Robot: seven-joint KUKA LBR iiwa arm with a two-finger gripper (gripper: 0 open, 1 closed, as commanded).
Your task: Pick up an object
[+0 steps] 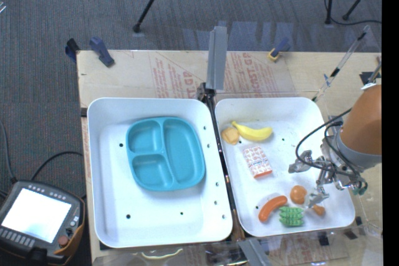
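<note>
grey carpet surrounds a plywood bench (174, 75) that carries two shallow white bins side by side. on the floor at the lower left lies a handheld pendant (38, 218) with a lit screen. the left bin (106, 209) holds a blue divided plate (166, 152), lying flat near its middle. the right bin (299, 112) holds a yellow banana (252, 131) near its upper left, a small tan piece (230, 136) touching the banana's left end, and a white and red carton (257, 162) just below. lower down lie an orange sausage (272, 208), a green bumpy toy (290, 216) beside it, and an orange ball (298, 194). the gripper (318, 193) hangs just right of the ball (whether its fingers are spread or pressed together cannot be told), with nothing visibly held.
</note>
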